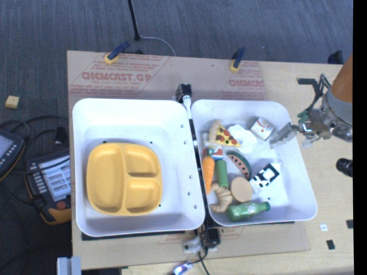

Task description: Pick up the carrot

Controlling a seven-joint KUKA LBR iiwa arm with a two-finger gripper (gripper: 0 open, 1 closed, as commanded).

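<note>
The hand hangs over the right rim of the right bin, reaching in from the right edge under the grey arm and its orange band; one grey finger points down-left into the bin, but whether the hand is wide or narrow I cannot tell, and nothing shows between its fingers. The carrot lies well apart from it, across the bin at the left wall, orange and roughly lengthwise along that wall; Nearest the viewer in this bin a green bottle lies on its side, with a round tan disc just above it and a black-and-white piece to the right; a watermelon slice sits between carrot and hand; farther back come a pizza slice and a small white-and-red box. The left bin holds a yellow divided tray; both bins rest on the desk.
</note>
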